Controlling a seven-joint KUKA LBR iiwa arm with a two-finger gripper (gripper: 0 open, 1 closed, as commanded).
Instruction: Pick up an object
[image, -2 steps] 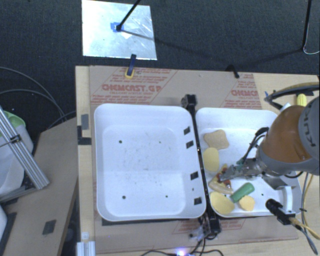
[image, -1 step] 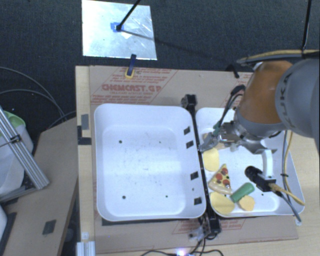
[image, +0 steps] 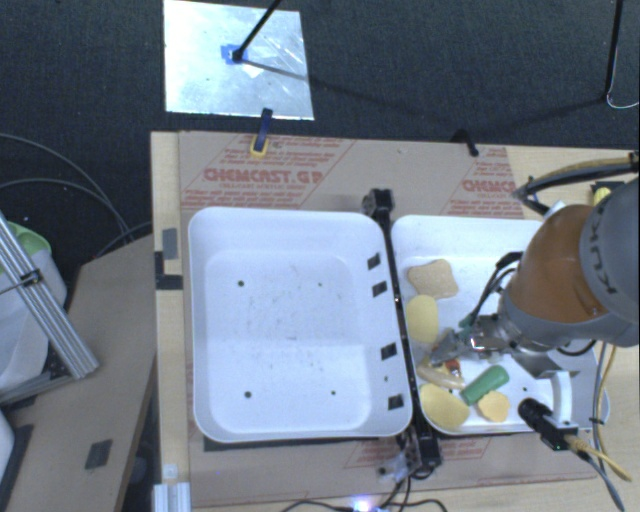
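- End effector (image: 447, 347) low in the right bin (image: 470, 232), grip state impossible to tell.
- Green cylinder (image: 485, 382) lies just right-near, long axis slanting left-near to right-far.

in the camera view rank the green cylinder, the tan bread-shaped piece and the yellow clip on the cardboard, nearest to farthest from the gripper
Measured from the gripper in the right bin:
1. Green cylinder, just below and right of it, in the same bin.
2. Tan bread-shaped piece, toward the bin's upper left.
3. Yellow clip, outside both bins, on the cardboard above the left bin.
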